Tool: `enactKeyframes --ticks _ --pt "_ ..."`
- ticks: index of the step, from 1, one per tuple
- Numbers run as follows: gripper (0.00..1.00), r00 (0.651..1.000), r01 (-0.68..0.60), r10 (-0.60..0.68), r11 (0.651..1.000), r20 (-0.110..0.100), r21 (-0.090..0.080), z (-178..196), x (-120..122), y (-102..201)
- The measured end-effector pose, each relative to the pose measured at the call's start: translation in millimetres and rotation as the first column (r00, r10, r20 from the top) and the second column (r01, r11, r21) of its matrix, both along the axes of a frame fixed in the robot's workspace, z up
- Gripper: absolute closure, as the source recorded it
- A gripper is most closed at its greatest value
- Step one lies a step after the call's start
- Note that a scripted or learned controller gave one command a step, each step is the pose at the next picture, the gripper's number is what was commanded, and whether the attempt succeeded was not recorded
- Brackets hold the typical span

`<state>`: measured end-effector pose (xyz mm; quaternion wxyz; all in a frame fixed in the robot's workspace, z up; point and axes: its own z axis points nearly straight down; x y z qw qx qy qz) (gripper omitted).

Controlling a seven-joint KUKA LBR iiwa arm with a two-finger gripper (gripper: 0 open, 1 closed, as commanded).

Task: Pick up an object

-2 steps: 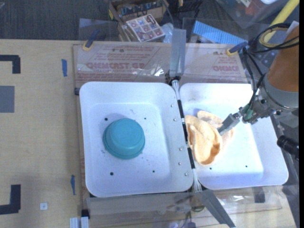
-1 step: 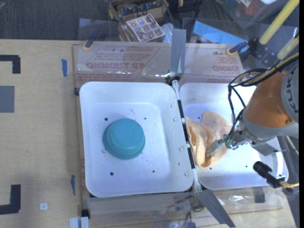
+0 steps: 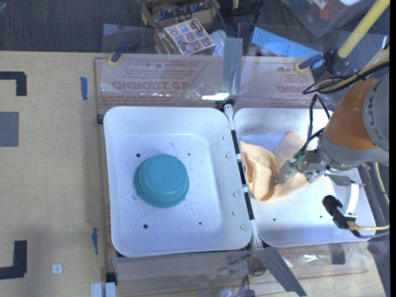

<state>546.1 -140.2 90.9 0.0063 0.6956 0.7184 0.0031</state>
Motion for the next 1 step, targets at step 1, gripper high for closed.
enactKeyframes --ticks 1 --pt "0.00 0.998 0.055 -0.055 0.998 -0.001 0.000 -0.5 30.3 -47.0"
